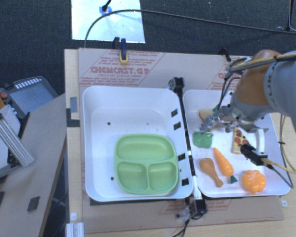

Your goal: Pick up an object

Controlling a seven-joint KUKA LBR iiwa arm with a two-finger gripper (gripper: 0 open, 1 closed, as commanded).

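Observation:
The right bin (278,169) holds several toy foods. A green leafy piece (203,140) lies near its left wall. An orange carrot (223,162) and a tan drumstick (211,171) lie in front of it. A round orange fruit (254,180) sits at the front right, and a pizza slice (238,141) lies under the wrist. A tan piece (204,115) shows at the back left. My gripper (210,125) hangs low in this bin, just above and behind the green leafy piece, and I see nothing in it.
The left bin (98,132) holds a green divided plate (145,163) at its front. A black clip strip (182,127) runs along the divide between the bins. The grey and orange arm (266,88) covers the right bin's back right. A cable (281,164) trails over its right rim.

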